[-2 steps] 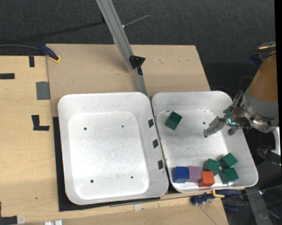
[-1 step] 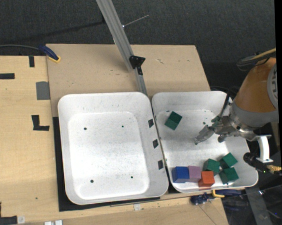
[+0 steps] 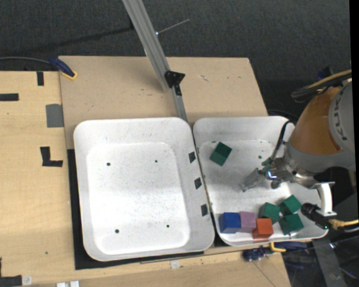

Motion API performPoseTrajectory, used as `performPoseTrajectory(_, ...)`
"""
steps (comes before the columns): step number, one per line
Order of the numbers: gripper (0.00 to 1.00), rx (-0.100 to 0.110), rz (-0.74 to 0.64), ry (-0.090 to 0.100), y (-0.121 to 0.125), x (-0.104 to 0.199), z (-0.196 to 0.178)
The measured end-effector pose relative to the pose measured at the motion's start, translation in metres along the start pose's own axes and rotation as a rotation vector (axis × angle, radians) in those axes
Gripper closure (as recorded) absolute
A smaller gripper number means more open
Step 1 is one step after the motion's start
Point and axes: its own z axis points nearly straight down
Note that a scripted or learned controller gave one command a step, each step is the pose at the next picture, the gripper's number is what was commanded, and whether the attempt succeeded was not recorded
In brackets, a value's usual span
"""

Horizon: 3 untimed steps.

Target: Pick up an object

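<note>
Blocks crowd the near edge of the right bin [image 3: 238, 128]: blue block [image 3: 230, 221], purple block [image 3: 248, 221], orange block [image 3: 264, 226]. Your gripper [image 3: 251, 181] hangs above them, and you cannot tell its state. Nothing looks lifted yet; the pick remains.

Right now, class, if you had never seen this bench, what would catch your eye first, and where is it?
The grey and orange arm reaching in from the right stands out first, its gripper low over the right bin. Next comes the cluster of coloured blocks along that bin's near edge, with one green block apart near its far left corner. The left bin is a broad white blank beside them.
</note>
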Motion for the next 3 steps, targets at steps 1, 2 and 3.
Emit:
performPoseTrajectory(1, 0.00, -0.002, 0.000, -0.001, -0.001, 0.001, 0.021)
performPoseTrajectory(2, 1.00, -0.003, -0.001, 0.001, -0.001, 0.002, 0.010)
performPoseTrajectory(3, 1.00, -0.009, -0.001, -0.001, 0.001, 0.006, -0.032)
